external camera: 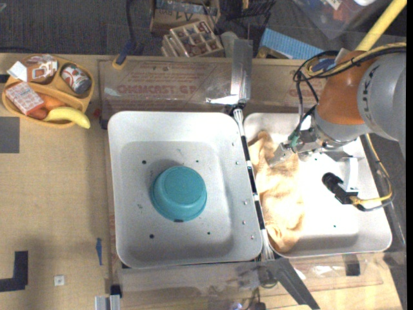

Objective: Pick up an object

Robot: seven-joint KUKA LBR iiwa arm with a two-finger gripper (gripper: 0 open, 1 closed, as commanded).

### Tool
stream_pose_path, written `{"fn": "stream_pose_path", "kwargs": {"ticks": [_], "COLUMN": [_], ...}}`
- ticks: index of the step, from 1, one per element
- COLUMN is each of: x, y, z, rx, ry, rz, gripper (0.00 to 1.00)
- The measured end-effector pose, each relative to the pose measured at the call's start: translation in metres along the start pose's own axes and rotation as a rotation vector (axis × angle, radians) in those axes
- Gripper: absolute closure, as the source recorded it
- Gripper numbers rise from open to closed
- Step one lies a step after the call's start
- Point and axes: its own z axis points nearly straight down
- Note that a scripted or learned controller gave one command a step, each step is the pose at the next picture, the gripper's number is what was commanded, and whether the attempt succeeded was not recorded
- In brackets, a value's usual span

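Gripper [280,155] sat low over the upper part of the tan cloth [281,196], touching it or just above; which, unclear. Most of the cloth lay toward 6 o'clock from the gripper. Cloth long axis ran 12 to 6, crumpled along the 9 o'clock wall of the right bin [335,228]. Whether the gripper was open or closed could not be told; nothing seen held.

The cloth was the only loose item in the right bin. Left bin [119,131] held one teal bowl [179,192] near its centre, apparently mouth down, well apart from the gripper toward 9 o'clock. Cloth judged the likelier target.
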Motion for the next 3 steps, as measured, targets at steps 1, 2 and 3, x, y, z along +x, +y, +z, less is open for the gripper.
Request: {"fn": "stream_pose_path", "kwargs": {"ticks": [1,2,3], "x": [-0.001,-0.025,-0.026], "y": [0.001,-0.058,-0.058], "z": [-0.011,-0.001,-0.001], "rx": [-0.005,-0.001,-0.001], "ry": [0.000,-0.001,-0.002], "rz": [0.003,0.039,0.040], "gripper": [1.00,1.00,0.00]}}
